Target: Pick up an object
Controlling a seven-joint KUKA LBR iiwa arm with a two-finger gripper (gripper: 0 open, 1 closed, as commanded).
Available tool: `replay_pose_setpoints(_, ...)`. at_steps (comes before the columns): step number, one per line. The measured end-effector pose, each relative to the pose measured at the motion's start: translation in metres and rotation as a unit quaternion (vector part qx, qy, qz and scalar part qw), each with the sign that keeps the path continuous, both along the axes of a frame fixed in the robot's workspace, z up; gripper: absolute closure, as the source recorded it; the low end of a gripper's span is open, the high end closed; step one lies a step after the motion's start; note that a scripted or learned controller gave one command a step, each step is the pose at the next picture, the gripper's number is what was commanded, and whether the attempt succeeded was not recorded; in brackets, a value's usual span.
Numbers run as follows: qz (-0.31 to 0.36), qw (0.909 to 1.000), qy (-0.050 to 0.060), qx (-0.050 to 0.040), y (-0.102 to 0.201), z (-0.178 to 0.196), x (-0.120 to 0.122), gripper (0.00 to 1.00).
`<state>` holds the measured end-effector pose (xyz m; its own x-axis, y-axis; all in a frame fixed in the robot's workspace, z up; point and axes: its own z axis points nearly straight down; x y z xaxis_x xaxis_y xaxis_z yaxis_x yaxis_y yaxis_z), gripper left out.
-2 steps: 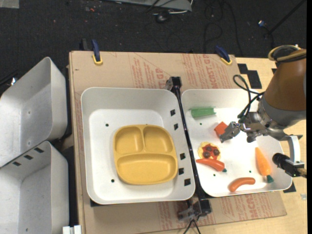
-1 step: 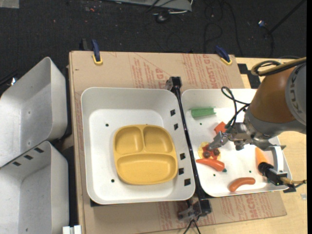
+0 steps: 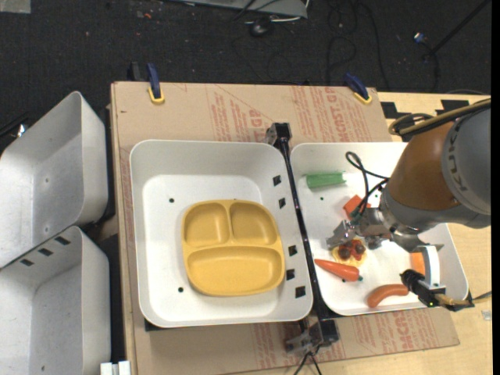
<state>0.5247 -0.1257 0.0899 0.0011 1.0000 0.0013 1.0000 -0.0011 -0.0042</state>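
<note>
Reaching in from the right, the grey KUKA arm (image 3: 437, 178) is seen bent low over the right bin (image 3: 375, 156), its orange band turned toward the camera. The gripper (image 3: 355, 237) is lowered close to the bin floor near the bin's middle, directly above a small yellow piece with dark red bits (image 3: 349, 251). Whether the fingers are spread or closed cannot be told from this slanted view, as the metal parts are crowded together and partly hidden by the wrist; nothing can be made out between them.

Several toy food items are scattered around the gripper. A green block (image 3: 325, 180) is lying near the bin's far left corner, well apart from the gripper. An orange-red piece (image 3: 353, 205) is seen just beside the gripper on its far side. An orange carrot (image 3: 337, 269) is resting on the floor toward the near left, just beside the yellow piece. A reddish sausage (image 3: 387, 294) is placed near the bin's near wall, and an orange block (image 3: 418, 262) is partly covered by the arm's hardware on the right. A black cable (image 3: 361, 170) is looped from the wrist across the bin.

In the left bin (image 3: 156, 209), a yellow divided plate (image 3: 233, 247) is laid flat near the centre, with three compartments. Both bins are set side by side on a cardboard-covered bench (image 3: 234, 108).
</note>
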Motion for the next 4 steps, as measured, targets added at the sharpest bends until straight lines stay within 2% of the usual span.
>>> replay_pose_setpoints(1, -0.001, 1.0000, -0.005, -0.0018, -0.002, 0.015, 0.003, 1.00)
replay_pose_setpoints(3, 0.002, 1.0000, -0.006, -0.0018, -0.007, 0.126, -0.002, 1.00)
replay_pose_setpoints(4, 0.005, 1.0000, -0.003, -0.0002, 0.052, 0.135, -0.001, 1.00)
